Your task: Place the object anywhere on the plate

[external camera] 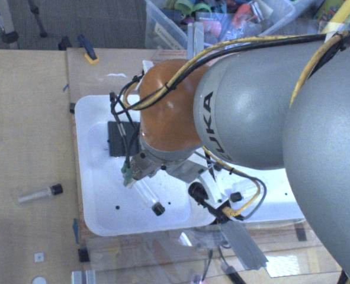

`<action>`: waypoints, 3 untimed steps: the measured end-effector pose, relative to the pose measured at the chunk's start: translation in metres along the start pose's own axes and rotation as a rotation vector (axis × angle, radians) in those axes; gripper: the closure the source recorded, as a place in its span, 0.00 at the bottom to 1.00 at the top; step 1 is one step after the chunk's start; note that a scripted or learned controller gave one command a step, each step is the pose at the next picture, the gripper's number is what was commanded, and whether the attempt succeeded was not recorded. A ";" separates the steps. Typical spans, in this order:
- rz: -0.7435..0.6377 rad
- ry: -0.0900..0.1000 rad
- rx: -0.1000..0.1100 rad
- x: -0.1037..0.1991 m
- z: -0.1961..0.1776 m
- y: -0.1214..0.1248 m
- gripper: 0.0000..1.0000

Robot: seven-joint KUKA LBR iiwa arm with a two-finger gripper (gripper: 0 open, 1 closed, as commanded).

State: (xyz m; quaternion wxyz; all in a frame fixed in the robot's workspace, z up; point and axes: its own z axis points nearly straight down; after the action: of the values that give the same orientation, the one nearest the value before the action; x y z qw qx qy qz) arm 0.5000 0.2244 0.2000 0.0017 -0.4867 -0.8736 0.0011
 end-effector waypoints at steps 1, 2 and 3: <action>-0.166 -0.003 -0.006 -0.024 -0.060 0.014 1.00; 0.358 -0.001 -0.005 -0.031 -0.147 0.032 1.00; 0.687 -0.001 0.000 -0.012 -0.152 0.012 1.00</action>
State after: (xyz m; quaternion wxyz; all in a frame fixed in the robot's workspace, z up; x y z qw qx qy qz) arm 0.5167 0.2204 0.3518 0.0007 -0.7523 -0.6588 0.0020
